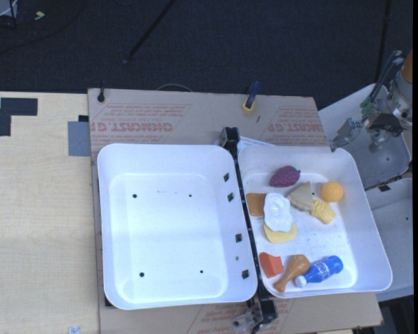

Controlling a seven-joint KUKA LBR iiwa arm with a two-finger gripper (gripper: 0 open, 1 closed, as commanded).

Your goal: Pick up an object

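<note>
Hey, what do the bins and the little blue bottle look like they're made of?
The bins look like thin moulded plastic: smooth white walls with rounded corners and a soft sheen. The blue bottle in the right bin also looks plastic, glossy with a white cap, probably a toy, though it is too small to be sure.

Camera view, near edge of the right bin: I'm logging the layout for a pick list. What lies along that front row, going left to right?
Red-orange wedge-shaped toy block → tan toy chicken drumstick → blue plastic bottle with a white cap, all lying in the right white bin.
</note>
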